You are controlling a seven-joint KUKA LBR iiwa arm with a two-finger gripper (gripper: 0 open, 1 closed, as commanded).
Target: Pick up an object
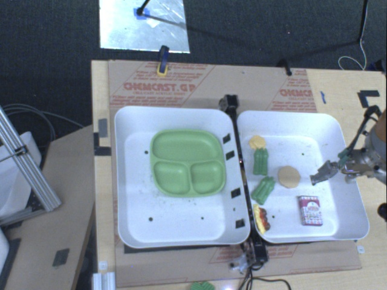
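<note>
In the right bin [338, 132] lie several small things: a yellow piece [257, 142], a green piece [260, 161] just below it, a second green piece [263, 190], a tan round cookie [289, 176], a red and white box [309, 210], and a yellow-red item [262, 218] at the bin's left front corner. My gripper [320, 175] reaches in from the right edge, low over the right bin, just right of the cookie and above the red box. I see nothing between its fingers.
The left bin [130, 162] holds a green divided plate [186, 162]. A black divider [237, 162] runs between the bins. A yellow clamp [162, 63] sits at the bench's back edge. A metal frame [24, 168] stands at the left.
</note>
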